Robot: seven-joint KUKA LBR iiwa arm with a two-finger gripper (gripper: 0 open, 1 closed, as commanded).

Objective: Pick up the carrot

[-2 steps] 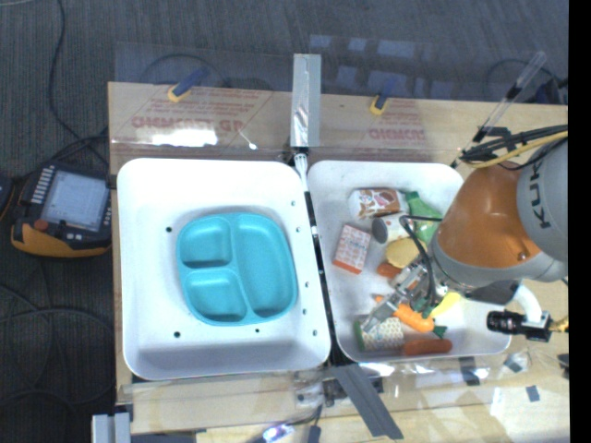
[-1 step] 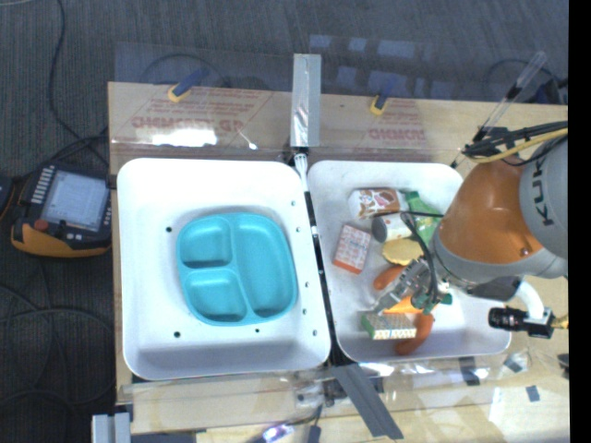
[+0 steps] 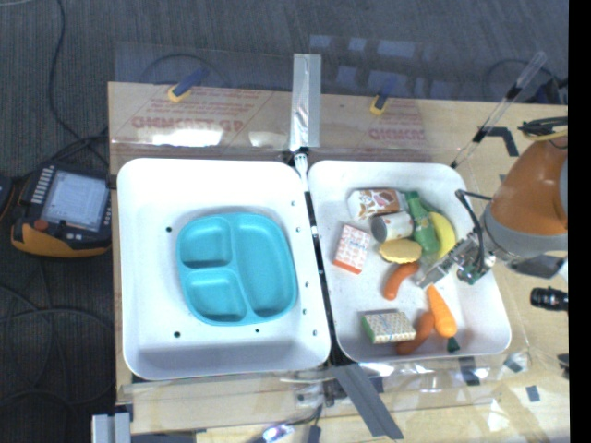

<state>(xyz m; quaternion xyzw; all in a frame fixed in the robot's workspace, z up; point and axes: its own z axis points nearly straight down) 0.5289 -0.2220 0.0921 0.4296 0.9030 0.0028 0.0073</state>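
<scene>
Nearest the lower edge of the frame, inside the right bin (image 3: 480, 335), a small green-patterned box (image 3: 386, 325) lies beside a reddish sausage-shaped piece (image 3: 417, 333). Just right of them sits the carrot (image 3: 441, 312), orange with a dark green stem end pointing toward the bin's lower right corner; it rests on the bin floor, touching nothing that grips it. Slightly above it the claw (image 3: 451, 268) hangs over the bin, reaching in from the right of the frame below the arm's orange band (image 3: 536, 197) (whether it is open or closed cannot be told, and nothing is visibly caught in it). Left of the claw lie a red sausage (image 3: 399, 280) and a tan round cookie-like piece (image 3: 400, 249). Further up are an orange-and-white card packet (image 3: 351, 248), a can (image 3: 390, 224), a green piece (image 3: 424, 226), a yellow banana (image 3: 444, 233) and a printed pouch (image 3: 372, 200).

The left bin (image 3: 148, 275) holds a turquoise divided tray (image 3: 237, 266). Both bins rest on the tabletop (image 3: 212, 109).
</scene>
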